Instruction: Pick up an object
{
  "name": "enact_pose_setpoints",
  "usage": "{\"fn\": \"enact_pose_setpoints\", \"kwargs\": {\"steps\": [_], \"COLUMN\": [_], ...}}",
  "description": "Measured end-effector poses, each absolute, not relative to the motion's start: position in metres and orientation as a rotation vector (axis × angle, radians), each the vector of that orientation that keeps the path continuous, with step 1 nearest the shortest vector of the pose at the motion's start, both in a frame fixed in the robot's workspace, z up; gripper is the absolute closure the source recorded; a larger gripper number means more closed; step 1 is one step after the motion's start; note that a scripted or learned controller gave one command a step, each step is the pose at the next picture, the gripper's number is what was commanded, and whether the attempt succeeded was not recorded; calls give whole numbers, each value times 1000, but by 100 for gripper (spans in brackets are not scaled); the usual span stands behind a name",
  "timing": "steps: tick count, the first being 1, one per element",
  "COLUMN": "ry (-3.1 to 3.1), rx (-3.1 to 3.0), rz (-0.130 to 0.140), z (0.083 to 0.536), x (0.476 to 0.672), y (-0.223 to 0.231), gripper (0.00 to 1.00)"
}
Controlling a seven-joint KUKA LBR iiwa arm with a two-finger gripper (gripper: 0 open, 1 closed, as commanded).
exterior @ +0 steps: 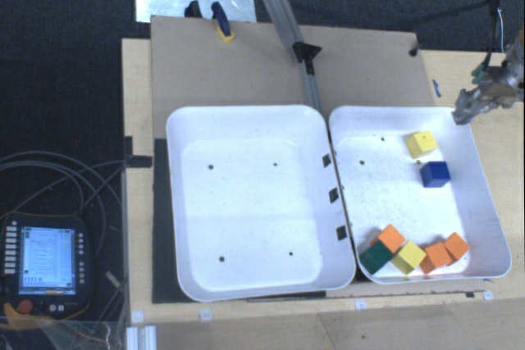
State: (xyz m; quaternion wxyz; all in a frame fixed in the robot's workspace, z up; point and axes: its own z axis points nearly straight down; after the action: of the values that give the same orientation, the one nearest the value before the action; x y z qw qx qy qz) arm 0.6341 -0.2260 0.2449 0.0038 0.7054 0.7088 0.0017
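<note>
A: What do we see of the bench and the room?

B: We see a tan bench [377, 61] on dark carpet, a brown board [246, 61] under the bins, and a teach pendant [45, 262] with cables on the floor at left.

A: And the bins?

B: The left bin [184, 201] we see bare. The right bin [484, 201] holds a yellow cube [422, 144] and a blue cube [435, 173] near the far side; at the near edge we count a green cube [376, 257], a second yellow cube [408, 257] and three orange cubes [391, 238] clustered together.

A: The gripper?

B: The gripper [469, 106] hangs over the right bin's far right corner, well apart from the cubes. We cannot tell its state.
</note>
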Motion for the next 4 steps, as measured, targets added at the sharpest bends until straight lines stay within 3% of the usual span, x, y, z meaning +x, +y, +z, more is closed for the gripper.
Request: {"fn": "enact_pose_setpoints", "kwargs": {"steps": [1, 4], "ry": [2223, 2234], "rx": [2211, 2210], "rz": [5, 3], "z": [274, 261], "x": [635, 619], "y": [-226, -59], "gripper": [100, 100]}}
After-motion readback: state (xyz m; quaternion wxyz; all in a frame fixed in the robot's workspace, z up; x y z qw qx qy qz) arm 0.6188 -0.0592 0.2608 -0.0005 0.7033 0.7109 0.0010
